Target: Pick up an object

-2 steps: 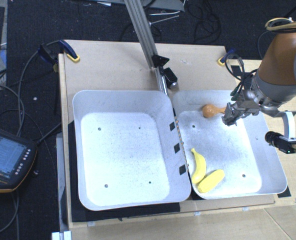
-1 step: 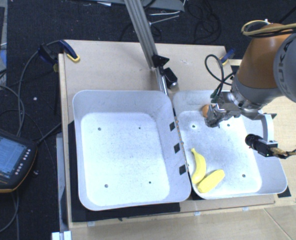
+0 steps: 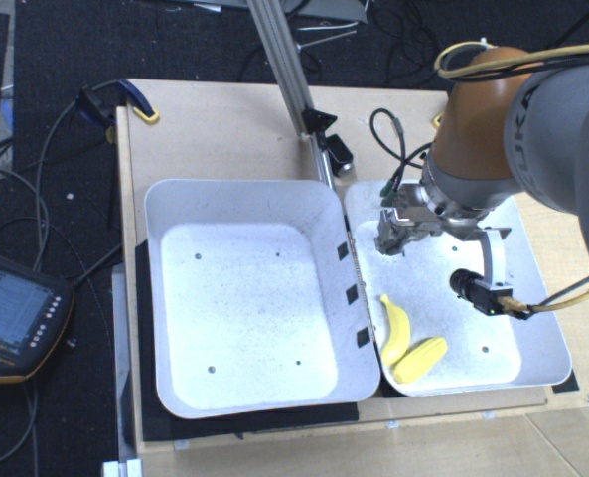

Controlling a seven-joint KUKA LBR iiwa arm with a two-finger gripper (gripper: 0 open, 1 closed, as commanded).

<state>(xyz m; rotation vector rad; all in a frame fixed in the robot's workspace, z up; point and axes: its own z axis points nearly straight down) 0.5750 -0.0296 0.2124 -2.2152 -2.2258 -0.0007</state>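
Bananas (image 3: 403,344), two yellow ones lying touching each other, sit nearest the camera in the front left corner of the right bin (image 3: 542,361), close against the wall it shares with its neighbour. Beside them the left bin (image 3: 175,217) takes up the middle of the wooden surface (image 3: 224,117), its white floor speckled with dark marks. A short way behind the bananas, and apart from them, a small black fitting (image 3: 478,291) hangs off the arm over the right bin, with a yellow cable (image 3: 562,301) running from it toward the right. Behind that again the tool (image 3: 393,235) hangs over the back left part of the right bin, near the shared wall; whether its fingers are parted or closed cannot be told from this angle, and nothing can be seen between them. Above it rises the arm (image 3: 562,107), with its orange band (image 3: 483,117) and grey casing, reaching in from the right. Farther back a slanted metal rail (image 3: 284,58) crosses the surface's rear edge. On the dark floor to the left lies a handheld control pendant (image 3: 16,311) with a lit screen, its black cables trailing toward the surface.
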